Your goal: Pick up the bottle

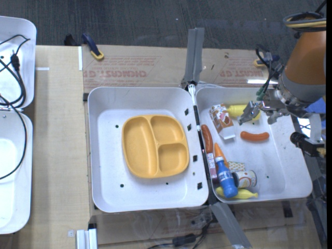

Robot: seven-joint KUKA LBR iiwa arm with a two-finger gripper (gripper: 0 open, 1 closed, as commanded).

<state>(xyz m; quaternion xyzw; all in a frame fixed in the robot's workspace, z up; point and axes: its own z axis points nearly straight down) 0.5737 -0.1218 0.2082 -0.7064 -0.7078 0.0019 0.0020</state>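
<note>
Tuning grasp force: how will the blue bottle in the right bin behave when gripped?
The blue bottle lies on its side, so it may roll if nudged. It looks like smooth rigid plastic, possibly slippery. The can and banana crowd it, so neighbours may shift.

You are looking at a robotics lab bench, not a home or kitchen. A wooden bench top [57, 139] carries two shallow white bins [98, 139] clamped side by side, backed by flattened printed cardboard [135, 69]. Loose black cables [13, 82] trail at the left, metal framing [194, 56] rises behind, and dark carpet [129, 9] lies beyond.
</note>
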